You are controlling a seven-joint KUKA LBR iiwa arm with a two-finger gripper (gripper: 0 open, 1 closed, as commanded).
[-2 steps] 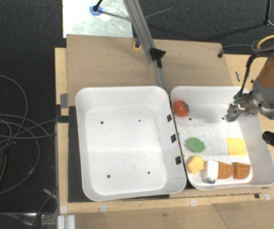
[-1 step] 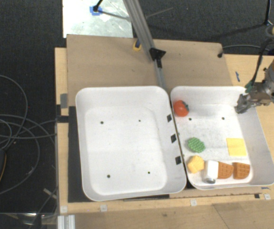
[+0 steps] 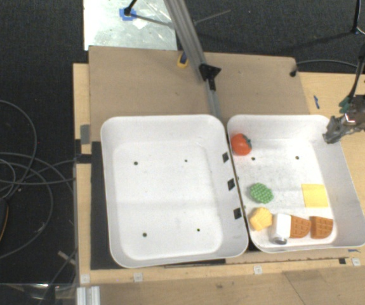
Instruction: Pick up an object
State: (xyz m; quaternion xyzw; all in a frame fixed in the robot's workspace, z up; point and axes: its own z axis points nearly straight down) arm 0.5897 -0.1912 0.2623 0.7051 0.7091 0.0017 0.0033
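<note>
Right bin holds small toy foods: front row waffle pieces, yellow lump; then yellow block, green disc; tomato at back. Likely light, stiff plastic; block's flat sides look grippable. Gripper over far right rim, finger state unclear.

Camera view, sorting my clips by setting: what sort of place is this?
Probably a robotics lab test bench: two white bins on a board, toy food like a tomato, loose cables on dark carpet.
</note>
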